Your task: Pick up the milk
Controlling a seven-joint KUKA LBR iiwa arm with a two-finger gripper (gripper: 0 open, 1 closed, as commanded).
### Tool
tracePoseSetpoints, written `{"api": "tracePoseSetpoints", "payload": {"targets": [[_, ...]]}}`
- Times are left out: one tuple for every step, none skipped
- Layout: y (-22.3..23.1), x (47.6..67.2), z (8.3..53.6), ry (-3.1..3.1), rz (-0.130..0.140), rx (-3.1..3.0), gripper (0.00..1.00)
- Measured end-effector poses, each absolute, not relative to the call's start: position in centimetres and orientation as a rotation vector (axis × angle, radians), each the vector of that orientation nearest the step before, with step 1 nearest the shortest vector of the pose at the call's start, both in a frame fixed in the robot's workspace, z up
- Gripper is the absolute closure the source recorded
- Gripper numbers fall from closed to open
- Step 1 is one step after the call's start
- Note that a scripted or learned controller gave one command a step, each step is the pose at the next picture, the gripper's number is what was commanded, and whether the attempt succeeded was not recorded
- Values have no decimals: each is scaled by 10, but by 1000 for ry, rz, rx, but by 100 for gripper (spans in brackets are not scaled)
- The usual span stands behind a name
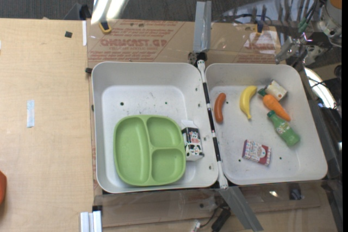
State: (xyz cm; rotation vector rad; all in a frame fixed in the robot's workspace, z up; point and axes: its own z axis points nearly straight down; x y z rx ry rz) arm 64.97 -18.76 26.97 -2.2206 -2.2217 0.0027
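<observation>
Two white bins sit side by side on the desk (pixel 43 117). The left bin (pixel 103 117) contains one green three-compartment plate (pixel 149 149) and one milk carton (pixel 192 143). The carton lies at the plate's right edge, close to the bin's right wall, lower centre of the frame. The right bin (pixel 310 117) contains six items: one sausage (pixel 219 107), one banana (pixel 247 100), one carrot (pixel 277 107), one green bottle (pixel 284 129), one small white block (pixel 275 89), one red packet (pixel 256 152). Open floor remains above the plate. The arm (pixel 331 13) occupies the upper right corner; the state of its tool cannot be determined.
</observation>
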Motion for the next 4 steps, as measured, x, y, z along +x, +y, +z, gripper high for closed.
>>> {"api": "tracePoseSetpoints", "payload": {"targets": [[-179,551,153,-2373,2,-2056,0],[-117,501,90,-2449,2,-1963,0],[-104,479,91,-2440,2,-1973,0],[-105,479,99,-2437,2,-1978,100]]}}
